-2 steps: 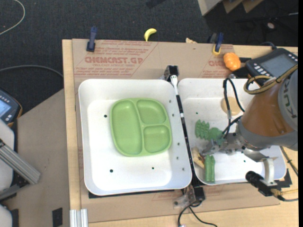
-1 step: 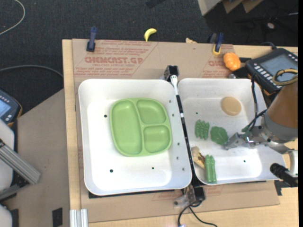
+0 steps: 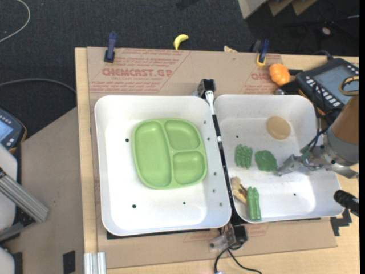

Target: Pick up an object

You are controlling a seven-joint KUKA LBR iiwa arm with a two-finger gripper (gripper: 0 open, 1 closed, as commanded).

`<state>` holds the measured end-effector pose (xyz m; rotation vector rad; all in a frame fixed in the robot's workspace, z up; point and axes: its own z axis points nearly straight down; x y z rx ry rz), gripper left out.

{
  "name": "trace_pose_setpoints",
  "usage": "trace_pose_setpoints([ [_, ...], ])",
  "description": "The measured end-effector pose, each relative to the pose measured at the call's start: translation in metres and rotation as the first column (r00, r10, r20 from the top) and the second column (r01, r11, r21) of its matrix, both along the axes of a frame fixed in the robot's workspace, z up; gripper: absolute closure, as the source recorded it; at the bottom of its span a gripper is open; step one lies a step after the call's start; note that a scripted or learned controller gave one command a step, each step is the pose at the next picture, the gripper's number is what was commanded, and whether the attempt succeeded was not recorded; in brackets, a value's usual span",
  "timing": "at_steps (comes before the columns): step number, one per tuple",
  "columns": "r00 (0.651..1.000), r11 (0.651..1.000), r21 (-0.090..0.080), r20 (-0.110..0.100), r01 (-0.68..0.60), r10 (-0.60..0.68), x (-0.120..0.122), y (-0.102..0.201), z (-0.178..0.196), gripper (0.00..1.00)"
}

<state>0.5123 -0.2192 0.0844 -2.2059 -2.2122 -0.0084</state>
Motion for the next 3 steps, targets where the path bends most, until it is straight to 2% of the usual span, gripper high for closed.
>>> trace_pose_setpoints([
  [1, 1.000, 1.000, -0.010, 0.003, -0.003, 0.003, -0.035, 0.085, 0.000, 0.00],
  [2, 1.000, 1.000, -0.016, 0.010, 0.005, -0.005, -0.013, 0.003, 0.004, 0.00],
  [3, 1.000, 1.000, -0.011, 0.004, -0.002, 0.002, -0.034, 0.073, 0.000, 0.00],
])
